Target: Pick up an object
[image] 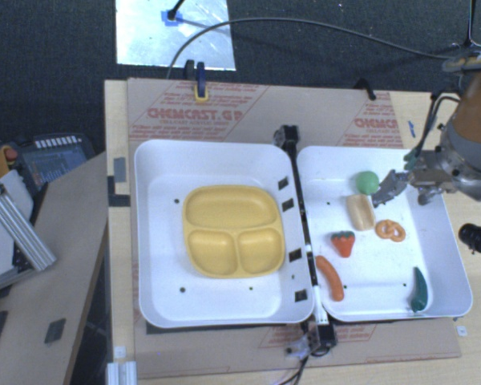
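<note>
The left bin (156, 231) holds a yellow divided tray (231, 229). In the right bin (453, 283) lie a sausage (330, 277), strawberry (343, 243), bread piece (360, 212), green ball (367, 182), pretzel (390, 230) and dark green pepper (418, 289). The gripper (406, 186) hangs just right of the ball, fingers (389, 188) spread apart, nothing between them.

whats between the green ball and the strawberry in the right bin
In the camera view, the beige block lies between the green ball above and the strawberry below, in the right bin.
</note>
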You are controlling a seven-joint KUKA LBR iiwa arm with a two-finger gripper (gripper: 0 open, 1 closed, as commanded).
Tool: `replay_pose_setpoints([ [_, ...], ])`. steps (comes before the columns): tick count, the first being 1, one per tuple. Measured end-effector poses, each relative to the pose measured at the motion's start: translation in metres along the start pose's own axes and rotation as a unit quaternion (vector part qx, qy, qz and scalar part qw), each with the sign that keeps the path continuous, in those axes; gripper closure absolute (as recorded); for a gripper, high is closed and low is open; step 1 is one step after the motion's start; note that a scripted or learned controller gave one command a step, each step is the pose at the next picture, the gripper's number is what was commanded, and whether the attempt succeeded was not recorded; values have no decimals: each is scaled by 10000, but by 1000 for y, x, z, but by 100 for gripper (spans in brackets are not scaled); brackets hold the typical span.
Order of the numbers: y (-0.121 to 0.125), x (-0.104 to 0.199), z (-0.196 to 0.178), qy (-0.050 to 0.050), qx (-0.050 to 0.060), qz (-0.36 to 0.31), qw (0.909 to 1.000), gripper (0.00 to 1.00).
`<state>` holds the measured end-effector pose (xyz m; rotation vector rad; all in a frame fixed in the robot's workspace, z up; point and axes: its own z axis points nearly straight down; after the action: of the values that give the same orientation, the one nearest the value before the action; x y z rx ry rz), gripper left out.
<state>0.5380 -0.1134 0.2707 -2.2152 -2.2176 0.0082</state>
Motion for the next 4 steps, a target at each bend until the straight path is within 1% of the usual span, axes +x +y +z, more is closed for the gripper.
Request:
replay_pose_setpoints([
  [1,2,0,-5,-9,-53,-12,10000,0],
  [2,1,3,57,-3,-29,0,10000,0],
  [3,-2,-5,104,-3,-29,4,10000,0],
  [4,2,-12,158,13,-68,2,10000,0],
])
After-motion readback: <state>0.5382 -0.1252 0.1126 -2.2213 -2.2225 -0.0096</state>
